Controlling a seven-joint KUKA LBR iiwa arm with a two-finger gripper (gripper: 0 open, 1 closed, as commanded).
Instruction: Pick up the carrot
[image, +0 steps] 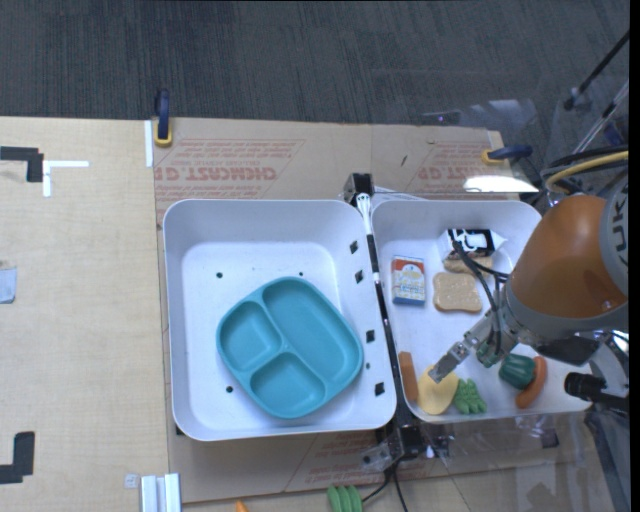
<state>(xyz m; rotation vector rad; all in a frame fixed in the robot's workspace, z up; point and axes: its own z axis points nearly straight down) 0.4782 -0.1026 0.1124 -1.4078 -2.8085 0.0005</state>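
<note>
The slim orange carrot lies along the left wall of the right-hand shallow white bin, near its front corner. The two-finger gripper hangs just right of it, above a flat yellow piece, apparently touching neither; its fingertips look nearly closed with nothing between them. The left white bin holds a teal divided plate.

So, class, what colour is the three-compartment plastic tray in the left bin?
Teal blue: the three-compartment plastic tray, clearest in the camera view.
</note>
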